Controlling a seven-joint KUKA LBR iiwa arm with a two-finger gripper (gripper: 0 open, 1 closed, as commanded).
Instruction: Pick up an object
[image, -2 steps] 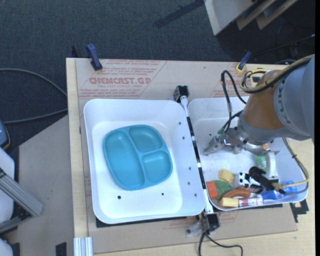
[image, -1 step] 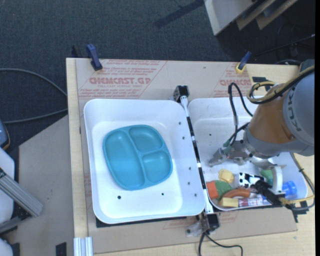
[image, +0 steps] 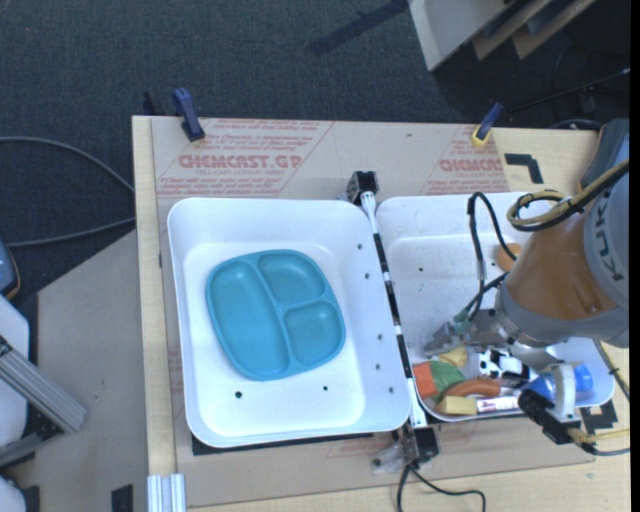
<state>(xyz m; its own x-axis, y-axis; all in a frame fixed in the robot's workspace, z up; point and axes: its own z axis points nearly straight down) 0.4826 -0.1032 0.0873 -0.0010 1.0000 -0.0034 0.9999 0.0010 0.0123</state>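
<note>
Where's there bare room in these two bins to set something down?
Left bin: white floor lies bare all round the blue divided plate, widest along the near edge. Right bin: its far half is bare, bordered by the black cable. Crowded: the right bin's near end, where small objects pile under the arm.

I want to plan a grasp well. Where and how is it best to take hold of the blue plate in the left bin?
Probably at its rim. The blue plate lies flat in the left bin, with three shallow compartments and a thin raised edge. A two-finger gripper could come from above and pinch the right edge, the side nearest the arm, one finger inside a compartment and one outside.
</note>
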